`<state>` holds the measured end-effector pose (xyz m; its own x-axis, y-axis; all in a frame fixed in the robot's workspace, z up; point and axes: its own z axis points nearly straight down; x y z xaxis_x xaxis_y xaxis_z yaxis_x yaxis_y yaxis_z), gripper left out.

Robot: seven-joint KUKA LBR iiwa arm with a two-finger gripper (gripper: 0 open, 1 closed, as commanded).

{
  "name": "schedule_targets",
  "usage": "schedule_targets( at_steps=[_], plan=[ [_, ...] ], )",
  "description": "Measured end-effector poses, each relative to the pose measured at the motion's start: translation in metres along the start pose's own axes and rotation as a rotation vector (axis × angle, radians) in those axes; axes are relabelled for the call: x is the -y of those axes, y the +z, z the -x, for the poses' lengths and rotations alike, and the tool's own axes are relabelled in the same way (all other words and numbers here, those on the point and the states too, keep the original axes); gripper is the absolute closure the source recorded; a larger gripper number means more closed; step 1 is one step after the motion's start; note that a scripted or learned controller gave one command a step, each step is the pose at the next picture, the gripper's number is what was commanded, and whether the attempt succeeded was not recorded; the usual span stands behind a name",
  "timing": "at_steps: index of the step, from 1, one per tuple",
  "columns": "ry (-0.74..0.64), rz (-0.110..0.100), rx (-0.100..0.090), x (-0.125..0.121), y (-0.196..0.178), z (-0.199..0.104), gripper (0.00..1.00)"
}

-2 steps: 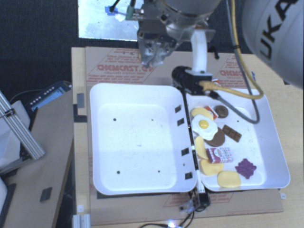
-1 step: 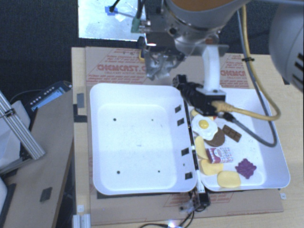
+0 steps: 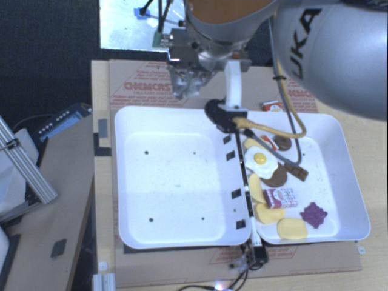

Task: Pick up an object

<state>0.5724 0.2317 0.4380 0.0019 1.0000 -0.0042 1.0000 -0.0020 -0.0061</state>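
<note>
**Toy food heaped in the right bin, gripper raised behind the left one**

Above the far rim of the left bin (image 3: pixel 170 174), the gripper (image 3: pixel 189 83) hangs under the arm's orange band (image 3: pixel 227 8), a blurred block of grey metal. Whether it is parted or closed cannot be told, and nothing can be seen in its grasp. The grey arm (image 3: pixel 339 41) is cut off by the top and right edges of the frame, and it hides part of the bench behind the right bin (image 3: pixel 345 180). A yellow cable (image 3: pixel 285 111) loops down from it over that bin's far side.

The objects all lie in the right bin, crowded against its left wall. A fried egg (image 3: pixel 260 160) lies flat, with a brown disc (image 3: pixel 277 176) just beside it and partly under it. A long grey-handled utensil (image 3: pixel 276 153) runs on a slant from the far left corner toward the near right, ending in a dark brown block (image 3: pixel 298 173); its far end disappears under a black fitting (image 3: pixel 221 115) at the bin's rim. A small red-and-white packet (image 3: pixel 280 197) lies with its long axis across the bin. Beside it are a purple grape cluster (image 3: pixel 314 214) and a yellow oval (image 3: pixel 292 228). More pale yellow pieces (image 3: pixel 257 190) overlap along the wall, their shapes hard to separate. A small brown round (image 3: pixel 282 142) sits further back. Behind the bin, a red-and-white item (image 3: pixel 273 106) on the cardboard is half hidden.
</note>
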Motion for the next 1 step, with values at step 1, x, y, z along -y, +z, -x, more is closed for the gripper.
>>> schedule_targets(
  at_steps=[1],
  plan=[
    [-0.009,0.009,-0.008,0.0605,-0.0468,-0.0030,1.00]
  ],
)
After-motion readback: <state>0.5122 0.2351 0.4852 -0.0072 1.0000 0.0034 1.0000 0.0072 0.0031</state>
